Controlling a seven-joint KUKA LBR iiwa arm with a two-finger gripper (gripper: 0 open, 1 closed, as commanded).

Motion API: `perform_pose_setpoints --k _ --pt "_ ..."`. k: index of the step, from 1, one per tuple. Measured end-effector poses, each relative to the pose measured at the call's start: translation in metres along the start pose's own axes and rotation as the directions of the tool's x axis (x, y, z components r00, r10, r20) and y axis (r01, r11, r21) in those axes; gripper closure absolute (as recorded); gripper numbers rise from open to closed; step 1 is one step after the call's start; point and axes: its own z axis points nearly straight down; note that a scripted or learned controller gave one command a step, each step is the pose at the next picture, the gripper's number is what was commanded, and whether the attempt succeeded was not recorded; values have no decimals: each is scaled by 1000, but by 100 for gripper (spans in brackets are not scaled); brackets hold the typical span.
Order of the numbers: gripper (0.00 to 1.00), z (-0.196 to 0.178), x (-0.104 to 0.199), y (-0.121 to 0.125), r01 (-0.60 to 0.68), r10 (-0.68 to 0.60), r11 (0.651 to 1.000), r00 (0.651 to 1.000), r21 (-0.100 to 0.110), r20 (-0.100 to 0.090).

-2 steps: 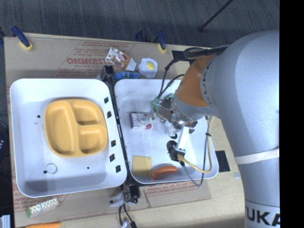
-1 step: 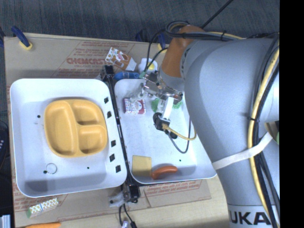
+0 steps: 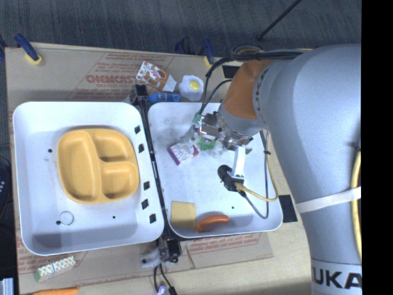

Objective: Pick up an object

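Arm, grey, with its orange band above the wrist, reaches from the right down into the right-hand shallow white bin. That bin serves as landmark for everything below.

Gripper sits low in the bin's upper middle. Whether the jaws stand wide, narrow or closed on anything: cannot tell, the wrist body covers them from this angle.

Small crinkled packet with purple and white print lies on the bin floor just left of and below the gripper, touching or nearly touching it; which, cannot tell. Bits of green and white show beside the gripper, too small to identify.

Tan square block rests at the bin's near wall, left of centre. Orange-red sausage-shaped piece lies just right of the block, along the same wall.

Black fitting with a yellow cable hangs from the wrist over the bin's right half.

Left of the bin, touching it side by side: second shallow white bin, holding a yellow sectioned plastic tray.

Beyond the bin's far edge, on the cardboard-covered worktop: small printed carton, blue item, white-and-yellow round item.

Near the left bin's front corner, a patterned wrapped packet lies on the worktop.
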Motion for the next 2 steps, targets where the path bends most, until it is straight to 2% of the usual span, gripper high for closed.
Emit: perform_pose_setpoints --k 1,2 --pt "100 -11 0 1 3 -3 1000 1000 1 1" --pt "0 -11 0 1 3 -3 1000 1000 1 1"
